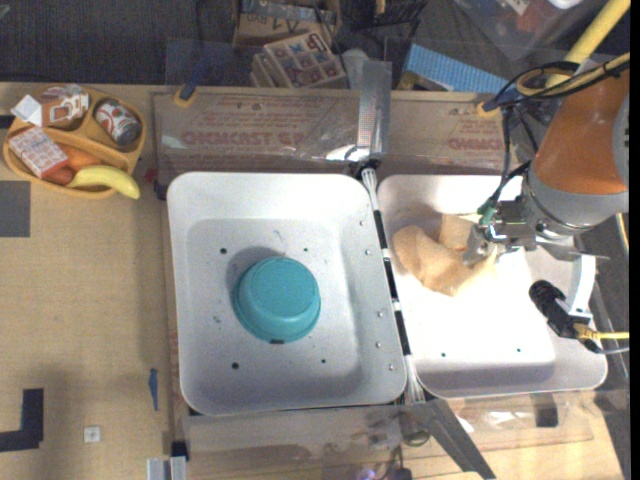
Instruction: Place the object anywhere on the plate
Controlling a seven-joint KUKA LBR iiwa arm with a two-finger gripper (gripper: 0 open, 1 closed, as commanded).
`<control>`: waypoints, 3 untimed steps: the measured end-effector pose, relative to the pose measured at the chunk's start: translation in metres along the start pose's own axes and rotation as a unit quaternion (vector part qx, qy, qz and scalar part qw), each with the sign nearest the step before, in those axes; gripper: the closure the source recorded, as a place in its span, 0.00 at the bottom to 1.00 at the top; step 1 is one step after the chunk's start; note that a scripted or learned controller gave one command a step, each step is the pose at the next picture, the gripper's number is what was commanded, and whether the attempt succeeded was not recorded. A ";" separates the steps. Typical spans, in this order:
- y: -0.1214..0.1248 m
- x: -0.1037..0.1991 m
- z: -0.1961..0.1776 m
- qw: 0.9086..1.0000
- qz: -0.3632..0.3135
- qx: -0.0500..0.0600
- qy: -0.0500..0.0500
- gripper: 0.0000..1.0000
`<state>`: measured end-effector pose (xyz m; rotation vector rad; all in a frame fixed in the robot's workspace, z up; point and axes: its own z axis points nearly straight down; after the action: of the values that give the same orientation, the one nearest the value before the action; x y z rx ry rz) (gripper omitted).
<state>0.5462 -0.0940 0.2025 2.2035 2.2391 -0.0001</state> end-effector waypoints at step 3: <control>-0.008 0.105 -0.018 0.921 -0.389 0.000 0.000 1.00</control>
<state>0.5364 0.0109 0.2201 1.1581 2.9201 0.0008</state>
